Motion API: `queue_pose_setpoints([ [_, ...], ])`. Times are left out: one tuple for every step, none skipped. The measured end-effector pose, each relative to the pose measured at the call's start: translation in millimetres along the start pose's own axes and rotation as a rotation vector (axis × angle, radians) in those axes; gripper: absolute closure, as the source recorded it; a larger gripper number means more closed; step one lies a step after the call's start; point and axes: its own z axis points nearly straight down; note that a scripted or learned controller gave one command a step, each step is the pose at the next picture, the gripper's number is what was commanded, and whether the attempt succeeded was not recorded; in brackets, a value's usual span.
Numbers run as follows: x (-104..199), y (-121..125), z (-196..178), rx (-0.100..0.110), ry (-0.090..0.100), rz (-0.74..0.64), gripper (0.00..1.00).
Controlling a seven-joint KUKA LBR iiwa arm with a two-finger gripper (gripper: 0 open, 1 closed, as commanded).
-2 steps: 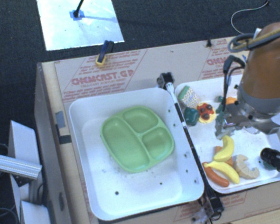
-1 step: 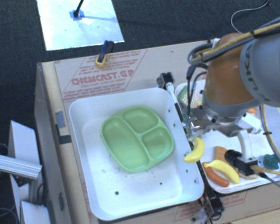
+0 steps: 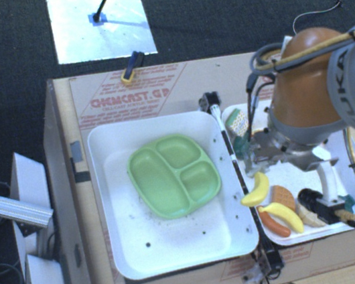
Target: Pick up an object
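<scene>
1. Banana (image 3: 257,188) lies in the right bin (image 3: 316,232), near that bin's left wall and about halfway down it.
2. Its long axis runs at a slant, with one tip toward the lower left by the wall and the other toward the upper right. The body is curved.
3. The gripper (image 3: 256,158) hangs just above the banana's upper tip. The wrist covers it, so I cannot tell whether it is apart or together, and nothing shows held in it.
4. Writing: the board (image 3: 173,81) under the bins bears "CHEMCAST GP" in red, with smaller red lines below that are too small to read. The arm (image 3: 329,77) shows the letters "KU" on its grey shell.
5. A can (image 3: 235,121) with a green and white label stands at the top left of the right bin. Its print is unreadable.
6. Just below the banana lie a brown round piece (image 3: 282,195), an orange sausage (image 3: 275,221) and a second yellow piece (image 3: 289,213), crowded together.
7. The arm's orange band and grey body hide much of the right bin.
8. The left bin (image 3: 103,185) holds a green divided plate (image 3: 173,175).
9. A yellow and black tool (image 3: 132,68) lies at the board's far edge.
</scene>
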Motion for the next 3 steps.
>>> queue_pose_setpoints([
  [-36.5,-0.5,7.1,0.001,-0.001,0.002,1.00],
  [-29.5,64.4,41.9,0.002,-0.001,0.000,1.00],
  [-5.7,77.2,-6.3,0.000,0.000,-0.001,1.00],
])
